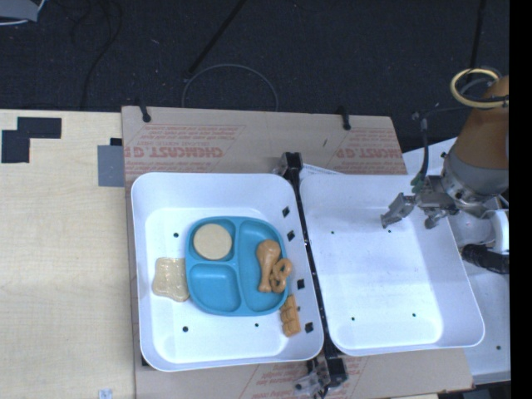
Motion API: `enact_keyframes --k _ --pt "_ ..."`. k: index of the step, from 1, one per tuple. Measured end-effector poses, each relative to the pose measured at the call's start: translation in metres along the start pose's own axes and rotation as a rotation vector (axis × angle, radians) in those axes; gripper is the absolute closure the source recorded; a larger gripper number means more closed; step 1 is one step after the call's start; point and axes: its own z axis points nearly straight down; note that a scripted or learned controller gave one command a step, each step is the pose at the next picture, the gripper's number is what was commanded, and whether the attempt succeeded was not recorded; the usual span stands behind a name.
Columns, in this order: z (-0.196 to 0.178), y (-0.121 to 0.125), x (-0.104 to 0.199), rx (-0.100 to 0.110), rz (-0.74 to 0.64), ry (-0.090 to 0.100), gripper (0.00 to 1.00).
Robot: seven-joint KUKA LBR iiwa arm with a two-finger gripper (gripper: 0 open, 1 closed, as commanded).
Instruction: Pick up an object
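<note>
Nearest you, at six o'clock, a tan biscuit piece (289, 315) lies beside the blue plate (218, 288) in the left bin (158, 198). Your claw (405, 210) hangs at three o'clock, holding nothing, spread unclear. You're approaching; cross leftward next.

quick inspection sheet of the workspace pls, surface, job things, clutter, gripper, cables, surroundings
Surface: cardboard sheet on a pale wood bench, bearing two white bins side by side, left bin and right bin.
Job's things: blue divided plate in the left bin, holding a round tan disc and a drumstick-shaped piece with a pretzel; a pale slice lies against the plate's left edge, a small brown piece by its lower right corner.
Clutter: nothing seen.
Gripper: gripper over the right bin's upper right part, holding nothing seen.
Cables: dark cables on the black floor behind the bench.
Surroundings: black and grey patches on the bench's left.
</note>
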Motion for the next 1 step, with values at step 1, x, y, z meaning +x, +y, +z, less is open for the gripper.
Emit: enact_keyframes --k 1 --pt "0.0603 -0.0057 0.0058 -0.001 0.000 0.000 0.00"
